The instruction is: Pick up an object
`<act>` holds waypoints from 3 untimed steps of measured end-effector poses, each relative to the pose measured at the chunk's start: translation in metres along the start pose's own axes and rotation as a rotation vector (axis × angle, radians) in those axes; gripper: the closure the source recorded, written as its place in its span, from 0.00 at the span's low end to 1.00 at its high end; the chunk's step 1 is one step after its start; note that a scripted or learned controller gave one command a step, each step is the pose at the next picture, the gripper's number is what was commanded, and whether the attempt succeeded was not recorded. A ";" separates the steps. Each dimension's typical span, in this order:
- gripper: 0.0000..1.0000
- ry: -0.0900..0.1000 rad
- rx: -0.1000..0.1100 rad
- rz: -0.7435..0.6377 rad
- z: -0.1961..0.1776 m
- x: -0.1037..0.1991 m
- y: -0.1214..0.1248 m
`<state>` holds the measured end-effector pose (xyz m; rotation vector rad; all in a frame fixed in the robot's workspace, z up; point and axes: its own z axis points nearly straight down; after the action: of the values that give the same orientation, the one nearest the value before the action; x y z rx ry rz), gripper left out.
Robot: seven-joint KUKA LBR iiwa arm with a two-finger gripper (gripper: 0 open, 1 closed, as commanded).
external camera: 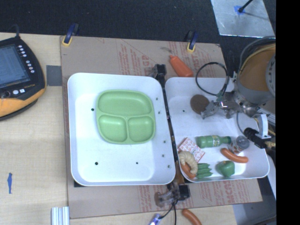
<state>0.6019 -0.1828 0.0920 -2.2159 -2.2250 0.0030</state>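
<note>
Over right bin (180, 90) — tool (209, 110) beside round brown disc (199, 103); grip state unclear — glossy green bottle (213, 141) below.

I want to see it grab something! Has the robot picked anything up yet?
Not yet. Done: the arm has reached over the right bin. In hand: its gripper sits beside the brown disc, nothing visibly held. Left: grabbing and lifting; the green bottle, sausage and other toys lie in the bin.
</note>
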 end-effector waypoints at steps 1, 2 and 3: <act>0.00 0.001 0.002 -0.002 0.001 0.035 -0.098; 0.00 0.000 -0.001 0.001 0.000 -0.023 -0.051; 0.00 0.002 0.000 0.000 0.000 0.014 0.027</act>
<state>0.6288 -0.1690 0.0923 -2.2149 -2.2243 0.0013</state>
